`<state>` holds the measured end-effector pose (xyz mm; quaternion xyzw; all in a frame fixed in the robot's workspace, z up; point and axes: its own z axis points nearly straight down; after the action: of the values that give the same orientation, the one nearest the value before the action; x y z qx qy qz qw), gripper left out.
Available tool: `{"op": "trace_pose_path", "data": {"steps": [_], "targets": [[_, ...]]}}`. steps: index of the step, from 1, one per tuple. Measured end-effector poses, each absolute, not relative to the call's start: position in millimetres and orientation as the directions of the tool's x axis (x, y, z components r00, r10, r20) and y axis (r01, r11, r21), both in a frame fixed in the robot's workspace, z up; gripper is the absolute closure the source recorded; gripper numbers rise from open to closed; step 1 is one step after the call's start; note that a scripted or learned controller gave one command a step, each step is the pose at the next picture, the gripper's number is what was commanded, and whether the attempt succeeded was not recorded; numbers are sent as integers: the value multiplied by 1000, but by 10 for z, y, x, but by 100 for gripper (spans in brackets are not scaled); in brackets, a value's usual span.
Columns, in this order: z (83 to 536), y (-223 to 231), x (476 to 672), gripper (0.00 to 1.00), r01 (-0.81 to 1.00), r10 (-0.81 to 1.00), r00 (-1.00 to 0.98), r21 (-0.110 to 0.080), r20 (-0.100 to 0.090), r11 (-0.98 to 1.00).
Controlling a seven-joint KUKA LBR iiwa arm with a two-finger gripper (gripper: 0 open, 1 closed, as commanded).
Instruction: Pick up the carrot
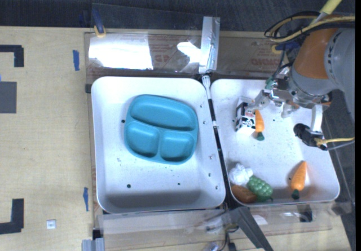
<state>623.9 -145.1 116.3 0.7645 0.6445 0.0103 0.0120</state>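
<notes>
Two carrots lie in the right bin point(327, 148). One carrot point(259, 122) stands lengthwise near the bin's upper left, green end toward the front. It lies right against the black-and-white gripper point(245, 117), on the gripper's right side. Whether the gripper holds it is unclear from this angle. The second carrot point(299, 175) rests near the bin's front right corner, well away from the gripper. The grey arm with its orange band point(313, 58) reaches in from the upper right.
In the right bin's front left corner sit a white lump point(241, 174), a green bumpy toy point(260, 186) and a brown-orange piece point(242, 192). The left bin point(107, 176) bears a blue divided plate point(161, 128). Cables point(316, 138) hang near the right bin's right wall.
</notes>
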Motion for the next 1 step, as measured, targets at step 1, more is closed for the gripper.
{"op": "trace_pose_path", "data": {"steps": [1], "targets": [[1088, -1324, 6165, 0, 980, 981, 191, 54, -1, -191]]}}
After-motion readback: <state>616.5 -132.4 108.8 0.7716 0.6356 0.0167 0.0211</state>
